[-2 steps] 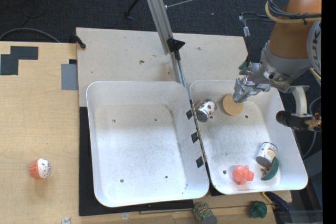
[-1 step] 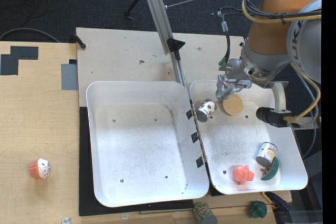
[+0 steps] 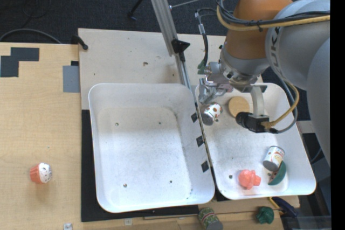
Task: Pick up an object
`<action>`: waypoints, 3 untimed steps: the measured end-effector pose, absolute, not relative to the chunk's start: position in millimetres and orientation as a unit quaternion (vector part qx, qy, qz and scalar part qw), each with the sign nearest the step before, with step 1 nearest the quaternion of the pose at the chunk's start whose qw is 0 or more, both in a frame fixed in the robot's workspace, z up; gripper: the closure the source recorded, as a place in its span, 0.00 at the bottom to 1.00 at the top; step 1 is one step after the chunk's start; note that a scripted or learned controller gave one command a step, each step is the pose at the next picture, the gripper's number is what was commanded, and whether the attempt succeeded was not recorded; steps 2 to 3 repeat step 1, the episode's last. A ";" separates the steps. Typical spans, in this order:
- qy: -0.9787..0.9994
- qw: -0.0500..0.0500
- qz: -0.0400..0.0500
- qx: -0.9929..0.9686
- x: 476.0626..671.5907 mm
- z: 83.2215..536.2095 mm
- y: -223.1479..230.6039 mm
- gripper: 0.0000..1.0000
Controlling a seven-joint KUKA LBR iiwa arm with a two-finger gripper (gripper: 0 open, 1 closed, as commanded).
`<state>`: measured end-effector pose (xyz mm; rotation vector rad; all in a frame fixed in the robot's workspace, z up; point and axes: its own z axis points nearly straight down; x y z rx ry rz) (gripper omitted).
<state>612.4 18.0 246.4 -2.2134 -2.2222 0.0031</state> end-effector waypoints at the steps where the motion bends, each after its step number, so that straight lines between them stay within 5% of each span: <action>1: -0.708 0.001 0.001 -0.706 627.9 237.8 63.1 1.00; 3: -0.708 0.001 0.001 -0.706 627.9 237.8 63.1 1.00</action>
